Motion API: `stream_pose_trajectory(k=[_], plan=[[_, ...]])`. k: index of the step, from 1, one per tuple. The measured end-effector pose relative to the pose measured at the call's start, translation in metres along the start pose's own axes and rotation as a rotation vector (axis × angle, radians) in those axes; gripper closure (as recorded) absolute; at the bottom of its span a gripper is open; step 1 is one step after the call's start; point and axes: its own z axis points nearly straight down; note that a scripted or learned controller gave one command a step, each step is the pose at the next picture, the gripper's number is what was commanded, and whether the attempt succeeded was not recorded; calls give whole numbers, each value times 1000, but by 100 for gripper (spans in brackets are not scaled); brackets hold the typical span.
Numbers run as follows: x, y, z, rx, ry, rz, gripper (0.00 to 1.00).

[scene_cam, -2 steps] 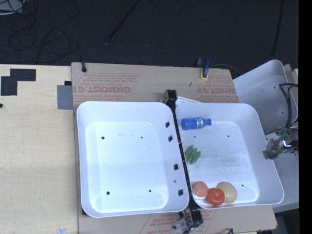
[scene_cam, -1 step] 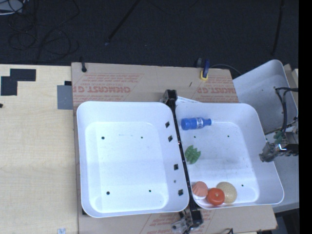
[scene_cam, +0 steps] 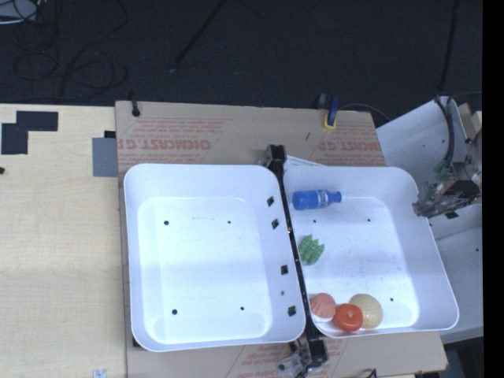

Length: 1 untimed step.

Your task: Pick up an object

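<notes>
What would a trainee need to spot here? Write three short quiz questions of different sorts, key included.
1. True or false: the blue bottle lies on its side in the right bin.
2. Which lies nearest the divider between the bins? A) green leafy item B) red ball C) tan ball
3. Fill in: the claw hangs beyond the right bin's ___ rim.

Key: 1 true; 2 A; 3 right

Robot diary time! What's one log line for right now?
phase: before pick | gripper: beside right bin, nothing seen held | in bin: blue bottle, green piece, tomato
</notes>
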Motion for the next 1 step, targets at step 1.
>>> stream_pose_trajectory(k=[1], plan=[[-2, -30, -95, -3, -1, 3, 100]])
